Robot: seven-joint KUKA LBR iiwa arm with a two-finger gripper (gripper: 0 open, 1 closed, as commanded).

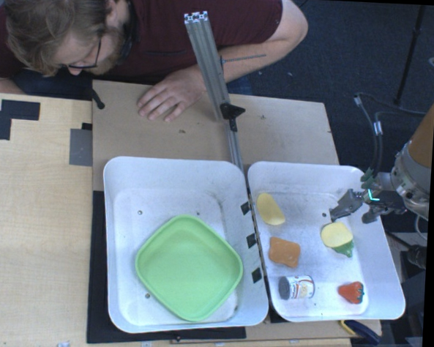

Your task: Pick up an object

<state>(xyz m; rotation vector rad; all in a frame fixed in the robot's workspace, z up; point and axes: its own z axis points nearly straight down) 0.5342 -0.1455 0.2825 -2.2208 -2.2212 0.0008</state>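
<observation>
Gripper hovers over right bin, cannot tell its state, nothing seen held. Yellow-green piece just below it; orange block, can, red piece farther. Risk: rounded piece skids aside; bin wall close.

Green plate — white bins

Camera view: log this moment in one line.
gripper: above right bin, nothing held | nearest: yellow piece | green plate: left bin
</observation>
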